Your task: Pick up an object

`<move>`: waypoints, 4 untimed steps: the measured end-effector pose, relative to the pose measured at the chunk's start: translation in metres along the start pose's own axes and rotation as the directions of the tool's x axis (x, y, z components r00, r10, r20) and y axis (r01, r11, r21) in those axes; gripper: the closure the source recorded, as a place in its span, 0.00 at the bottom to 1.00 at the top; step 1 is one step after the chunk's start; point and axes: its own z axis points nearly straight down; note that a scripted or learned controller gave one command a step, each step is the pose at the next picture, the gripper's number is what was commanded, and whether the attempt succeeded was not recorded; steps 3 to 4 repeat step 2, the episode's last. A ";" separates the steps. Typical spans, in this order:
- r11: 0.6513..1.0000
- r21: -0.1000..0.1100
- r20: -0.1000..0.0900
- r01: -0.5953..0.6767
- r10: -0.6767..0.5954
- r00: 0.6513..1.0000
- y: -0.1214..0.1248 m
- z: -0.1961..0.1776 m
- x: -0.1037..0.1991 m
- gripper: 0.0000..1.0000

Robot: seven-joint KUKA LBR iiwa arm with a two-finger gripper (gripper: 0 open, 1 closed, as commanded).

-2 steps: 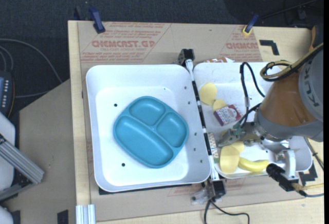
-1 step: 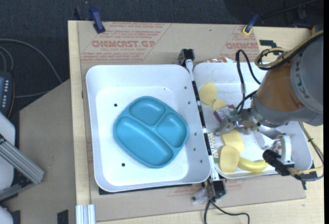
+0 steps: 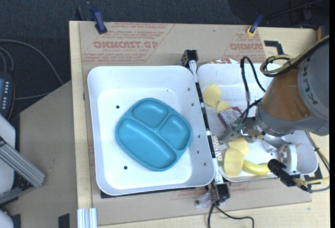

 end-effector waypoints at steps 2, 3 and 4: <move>1.000 -0.003 0.000 0.001 -0.001 1.000 0.006 -0.100 0.059 1.00; 1.000 -0.003 0.000 0.001 -0.001 1.000 0.006 -0.100 0.059 1.00; 1.000 -0.003 0.000 0.001 -0.001 1.000 0.006 -0.100 0.059 1.00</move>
